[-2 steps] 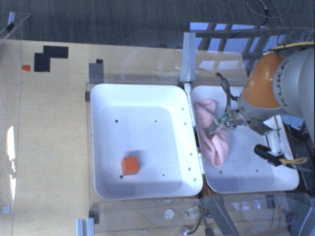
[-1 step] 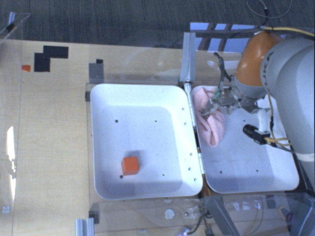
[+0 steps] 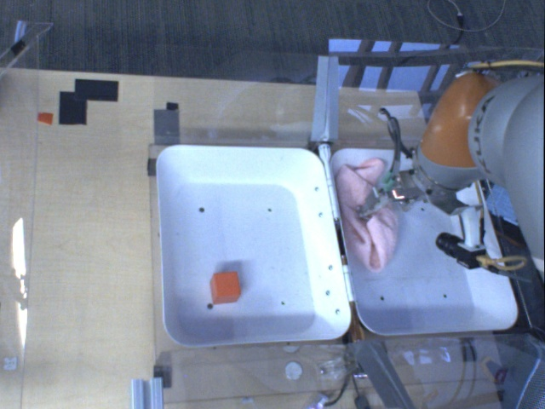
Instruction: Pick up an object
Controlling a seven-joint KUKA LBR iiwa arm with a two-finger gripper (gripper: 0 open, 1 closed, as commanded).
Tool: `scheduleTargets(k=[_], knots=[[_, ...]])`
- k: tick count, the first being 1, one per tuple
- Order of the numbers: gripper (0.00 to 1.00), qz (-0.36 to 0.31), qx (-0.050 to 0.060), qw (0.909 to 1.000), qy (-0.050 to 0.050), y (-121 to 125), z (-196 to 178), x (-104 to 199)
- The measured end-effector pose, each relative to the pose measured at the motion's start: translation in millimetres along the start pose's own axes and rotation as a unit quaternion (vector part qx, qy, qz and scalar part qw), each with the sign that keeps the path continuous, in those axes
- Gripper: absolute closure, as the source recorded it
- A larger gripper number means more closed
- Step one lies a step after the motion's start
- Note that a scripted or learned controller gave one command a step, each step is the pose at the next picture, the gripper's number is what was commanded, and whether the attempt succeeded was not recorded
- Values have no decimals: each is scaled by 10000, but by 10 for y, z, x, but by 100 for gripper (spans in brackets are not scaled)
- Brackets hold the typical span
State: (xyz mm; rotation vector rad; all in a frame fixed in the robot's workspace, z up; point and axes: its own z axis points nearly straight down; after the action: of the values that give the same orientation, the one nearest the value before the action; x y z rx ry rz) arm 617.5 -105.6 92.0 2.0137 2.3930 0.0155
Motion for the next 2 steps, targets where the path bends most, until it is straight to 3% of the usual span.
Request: scheduleTargets(k=[1,2], knots=[[0,-267,-14,9996,-4,-456,-13,47],[0,372,6,9993,0,443,15,91]])
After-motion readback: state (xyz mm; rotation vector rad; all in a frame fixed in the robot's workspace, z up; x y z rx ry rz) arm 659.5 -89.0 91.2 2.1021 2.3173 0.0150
